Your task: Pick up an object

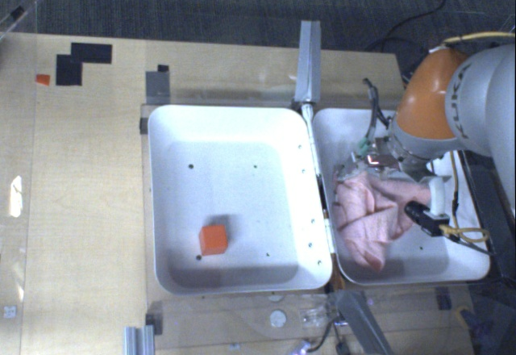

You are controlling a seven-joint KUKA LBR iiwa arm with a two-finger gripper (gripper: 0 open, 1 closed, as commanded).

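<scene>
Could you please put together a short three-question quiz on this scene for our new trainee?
1. True or false: the orange block lies in the right bin.
2. Which thing lies in the bin that the arm hangs over? A) a pink cloth B) a blue cup C) a green ball
3. Fill in: the orange block sits in the left bin toward its ____ edge in the camera view.

Key: 1 false; 2 A; 3 lower.
</scene>
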